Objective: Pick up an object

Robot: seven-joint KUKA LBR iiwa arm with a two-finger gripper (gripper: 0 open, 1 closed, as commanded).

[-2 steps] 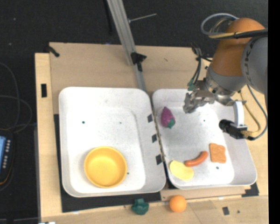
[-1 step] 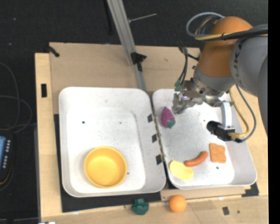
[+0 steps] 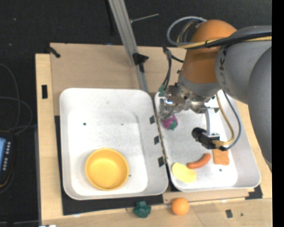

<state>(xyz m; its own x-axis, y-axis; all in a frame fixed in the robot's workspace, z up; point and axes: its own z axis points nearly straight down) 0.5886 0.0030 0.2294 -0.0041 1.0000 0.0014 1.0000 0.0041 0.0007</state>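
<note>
My gripper (image 3: 167, 110) hangs over the left edge of the right bin (image 3: 241, 174), under the orange wrist band. A small purple object with a green spot (image 3: 170, 123) sits right below the gripper tip, touching or nearly touching it; I cannot tell whether it is gripped. Further toward the front of the same bin lie a pale yellow piece (image 3: 183, 172), an orange-red sausage shape (image 3: 199, 161) and a small orange block (image 3: 221, 158).
A yellow bowl (image 3: 107, 168) rests at the front of the left bin (image 3: 75, 108). Outside the bins, on the bench's front edge, are an orange ball (image 3: 180, 206) and a green object (image 3: 142, 209). A grey metal rail (image 3: 128, 37) slants down toward the divider between the bins.
</note>
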